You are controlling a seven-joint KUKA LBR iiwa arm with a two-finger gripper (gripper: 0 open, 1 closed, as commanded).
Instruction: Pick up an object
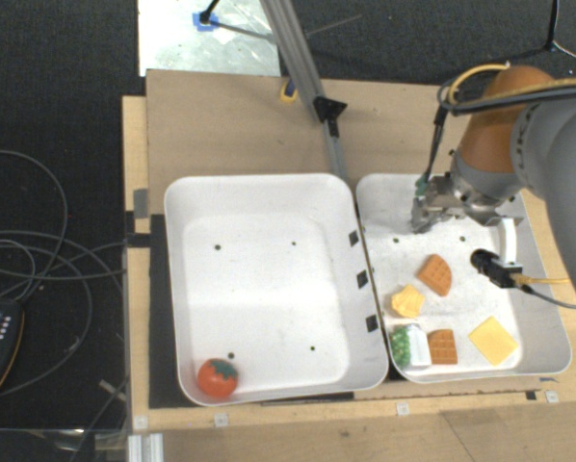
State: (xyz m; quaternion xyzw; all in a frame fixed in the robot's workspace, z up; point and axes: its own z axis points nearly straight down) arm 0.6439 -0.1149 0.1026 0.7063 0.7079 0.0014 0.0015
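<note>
You have the gripper (423, 221) poised above the right bin's (556, 346) bare far edge, its spread impossible to tell, because the waffle (435, 274) sits nearer the middle.

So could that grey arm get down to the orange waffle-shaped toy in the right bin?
Probably yes: the orange waffle-shaped toy lies uncovered just below the gripper, with bare bin floor between them.
</note>
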